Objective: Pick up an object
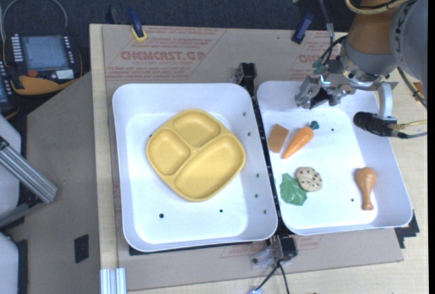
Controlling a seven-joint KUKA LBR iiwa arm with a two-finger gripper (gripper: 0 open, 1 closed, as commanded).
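The right bin (387, 163) holds a carrot (299, 140), an orange wedge-shaped piece (277, 138), a chocolate-chip cookie (309, 178), a green leaf (293, 191) and a drumstick (366, 187). My gripper (319, 92) hangs over the far part of this bin, above and behind the carrot, with nothing seen between its fingers. The grey arm with its orange band (380, 7) comes in from the upper right.
The left bin (132, 150) holds a yellow divided plate (196, 153). A black clamp (246, 73) sits at the far end of the seam between the bins. A handheld control pendant (42, 58) lies off the bench at the left.
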